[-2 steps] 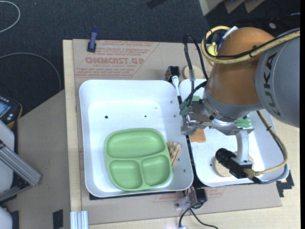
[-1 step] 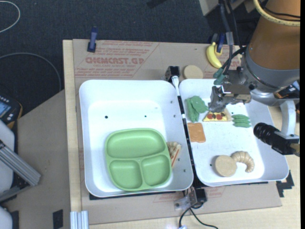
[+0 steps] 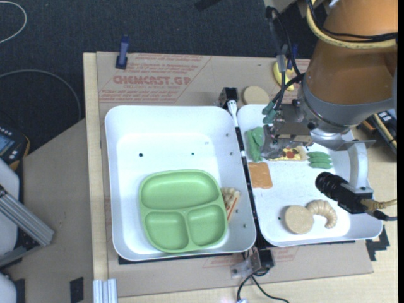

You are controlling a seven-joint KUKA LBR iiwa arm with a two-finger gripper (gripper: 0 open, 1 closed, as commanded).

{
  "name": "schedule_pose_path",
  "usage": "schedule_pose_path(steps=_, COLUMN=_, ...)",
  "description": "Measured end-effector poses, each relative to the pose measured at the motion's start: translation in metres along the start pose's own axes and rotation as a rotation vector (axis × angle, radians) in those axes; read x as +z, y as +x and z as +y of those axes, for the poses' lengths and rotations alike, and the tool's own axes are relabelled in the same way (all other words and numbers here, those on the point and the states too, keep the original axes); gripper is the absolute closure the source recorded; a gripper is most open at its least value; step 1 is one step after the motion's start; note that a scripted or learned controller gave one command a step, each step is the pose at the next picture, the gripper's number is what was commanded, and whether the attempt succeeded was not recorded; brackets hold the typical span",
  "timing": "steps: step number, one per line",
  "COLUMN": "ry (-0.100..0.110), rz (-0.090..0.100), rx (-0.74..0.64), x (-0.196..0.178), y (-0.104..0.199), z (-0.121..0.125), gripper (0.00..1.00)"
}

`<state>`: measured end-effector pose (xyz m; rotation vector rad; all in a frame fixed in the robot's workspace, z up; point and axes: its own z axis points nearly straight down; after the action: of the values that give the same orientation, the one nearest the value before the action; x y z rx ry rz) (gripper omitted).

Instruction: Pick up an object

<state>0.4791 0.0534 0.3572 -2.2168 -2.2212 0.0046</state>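
A brown cardboard sheet (image 3: 158,81) lies under both bins. A blue clip (image 3: 122,52) sits on its far edge, well to the view's left of the gripper (image 3: 282,145). A metal rail (image 3: 25,216) lies farther left.

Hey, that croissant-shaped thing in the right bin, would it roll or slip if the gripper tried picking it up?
The croissant is curved with a ridged surface, so it probably rocks rather than rolls far. Its ridges may give some grip, though the tapering ends could slip out. It lies close to the round biscuit, so a push might nudge that too.
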Motion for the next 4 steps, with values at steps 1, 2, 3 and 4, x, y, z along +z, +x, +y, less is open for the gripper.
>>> schedule_pose_path(steps=1, ry=-0.009, rz=0.001, rx=-0.004, x=-0.024, y=0.054, z=0.000, gripper=1.00)
schedule_pose_path(steps=2, ry=-0.010, rz=0.000, rx=0.001, x=-0.033, y=0.051, z=0.001, gripper=1.00)
schedule_pose_path(steps=3, ry=-0.012, rz=-0.001, rx=0.000, x=-0.044, y=0.051, z=0.001, gripper=1.00)
schedule_pose_path(steps=4, ry=0.002, rz=-0.002, rx=0.005, x=-0.002, y=0.037, z=0.000, gripper=1.00)
